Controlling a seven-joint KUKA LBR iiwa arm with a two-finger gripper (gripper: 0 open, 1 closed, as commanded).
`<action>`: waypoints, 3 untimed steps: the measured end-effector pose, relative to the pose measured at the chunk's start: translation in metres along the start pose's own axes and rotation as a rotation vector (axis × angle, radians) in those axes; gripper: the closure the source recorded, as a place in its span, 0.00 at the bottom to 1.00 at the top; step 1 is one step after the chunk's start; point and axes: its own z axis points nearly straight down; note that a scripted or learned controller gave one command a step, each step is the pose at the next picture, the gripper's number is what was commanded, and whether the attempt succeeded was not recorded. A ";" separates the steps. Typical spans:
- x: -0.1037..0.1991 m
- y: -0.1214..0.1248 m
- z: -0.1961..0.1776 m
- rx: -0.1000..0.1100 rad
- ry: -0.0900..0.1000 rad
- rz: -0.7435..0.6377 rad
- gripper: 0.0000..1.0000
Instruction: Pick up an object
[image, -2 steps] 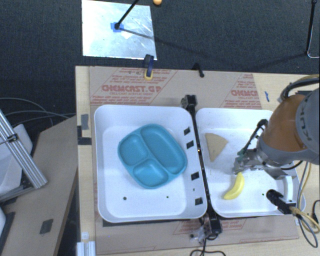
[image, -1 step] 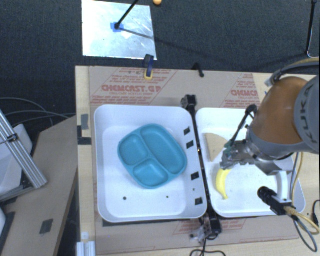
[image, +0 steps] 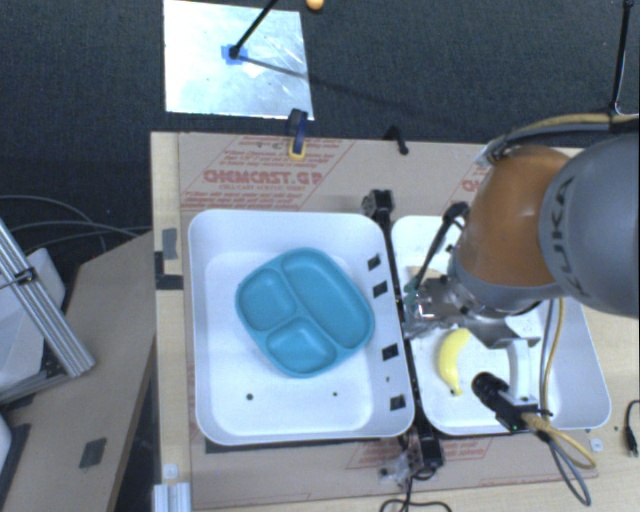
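The gripper (image: 425, 305) sat low over the left edge of the right-hand shallow white plastic bin (image: 590, 385), close to the black divider between the two bins; most of it was hidden beneath the arm's wrist, so whether it was open or closed could not be told. Above it rose the grey arm with its orange band (image: 512, 225), reaching in from the right and covering much of that bin. Just near and to the right of the gripper, a small curved yellow banana (image: 453, 361) lay on the bin floor, apart from the gripper as far as could be seen. A black cable fitting and a yellow cable (image: 545, 425) trailed along the near side of the same bin.

To the left, the second shallow white plastic bin (image: 215, 400) held a light-blue plastic plate with three compartments (image: 303, 311), lying flat near its middle. Both bins rested on a brown cardboard-covered table (image: 260, 175).
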 end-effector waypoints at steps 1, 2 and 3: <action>0.085 0.016 -0.056 -0.004 0.003 -0.002 1.00; 0.079 0.015 -0.053 0.002 -0.002 0.007 0.00; 0.079 0.011 -0.177 -0.012 0.002 0.006 0.00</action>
